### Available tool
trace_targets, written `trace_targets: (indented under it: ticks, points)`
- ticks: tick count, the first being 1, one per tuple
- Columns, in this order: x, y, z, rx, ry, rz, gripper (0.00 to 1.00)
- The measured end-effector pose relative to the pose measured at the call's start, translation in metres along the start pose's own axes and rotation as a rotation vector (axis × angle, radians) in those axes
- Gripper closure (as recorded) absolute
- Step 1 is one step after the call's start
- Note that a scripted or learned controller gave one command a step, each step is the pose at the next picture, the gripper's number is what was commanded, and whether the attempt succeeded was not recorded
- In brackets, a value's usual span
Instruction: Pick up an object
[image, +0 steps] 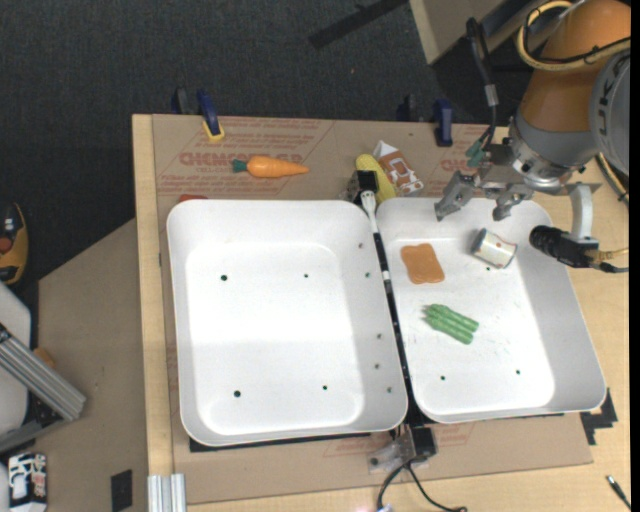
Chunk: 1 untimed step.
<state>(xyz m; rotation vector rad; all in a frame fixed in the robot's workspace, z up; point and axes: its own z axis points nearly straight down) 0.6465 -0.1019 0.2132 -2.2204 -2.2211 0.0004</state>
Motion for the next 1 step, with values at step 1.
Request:
trace_targets:
  ticks: [1]
  points:
    - [0.0104,0.0182,0.1348,0.005,0.002,-0.001,0.00]
